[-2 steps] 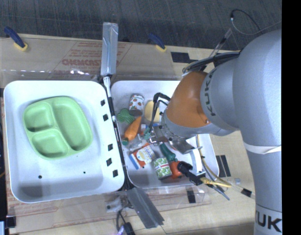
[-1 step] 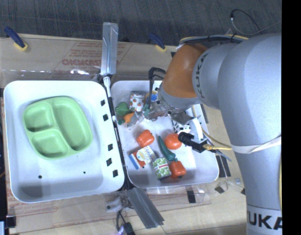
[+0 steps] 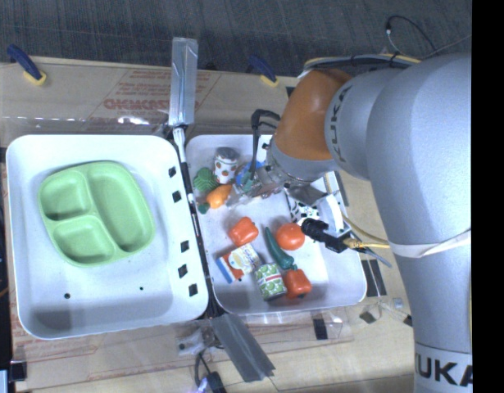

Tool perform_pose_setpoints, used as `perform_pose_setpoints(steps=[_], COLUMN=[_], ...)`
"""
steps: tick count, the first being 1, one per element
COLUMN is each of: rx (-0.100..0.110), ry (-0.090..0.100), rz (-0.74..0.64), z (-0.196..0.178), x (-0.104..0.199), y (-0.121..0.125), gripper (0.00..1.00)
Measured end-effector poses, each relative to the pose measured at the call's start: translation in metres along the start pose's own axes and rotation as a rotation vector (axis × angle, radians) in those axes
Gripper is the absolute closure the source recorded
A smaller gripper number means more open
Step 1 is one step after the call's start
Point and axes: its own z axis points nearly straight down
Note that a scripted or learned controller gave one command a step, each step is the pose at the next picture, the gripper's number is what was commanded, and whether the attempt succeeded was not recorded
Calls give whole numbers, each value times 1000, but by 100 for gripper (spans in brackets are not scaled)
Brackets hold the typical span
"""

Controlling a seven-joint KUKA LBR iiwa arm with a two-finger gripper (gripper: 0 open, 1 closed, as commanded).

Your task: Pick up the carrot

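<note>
The gripper [image 3: 250,182] hangs low in the right bin [image 3: 350,289], and whether its claw is spread or pressed together I cannot tell. The carrot [image 3: 217,195] lies just beside its tip, toward the bin's left wall, touching a green leafy piece [image 3: 204,180]. A small jar [image 3: 226,164] stands close behind. The likely trouble is crowding: a closing claw could nudge the carrot against the wall or catch a neighbour instead.

- dark grey carpet-looking floor [image 3: 96,11] runs along the top
- light wooden bench [image 3: 235,88] underneath, printed red text on its surface
- blue clamps [image 3: 26,64] grip the bench's back edge
- lighting's even, pretty flat
</note>
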Motion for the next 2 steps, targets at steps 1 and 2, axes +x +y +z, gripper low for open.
perform_pose_setpoints(steps=[1, 2], rx=[2, -2], ry=[2, 0], rz=[121, -111], z=[-18, -87], x=[-8, 59], y=[-43, -23], gripper=[100, 100])
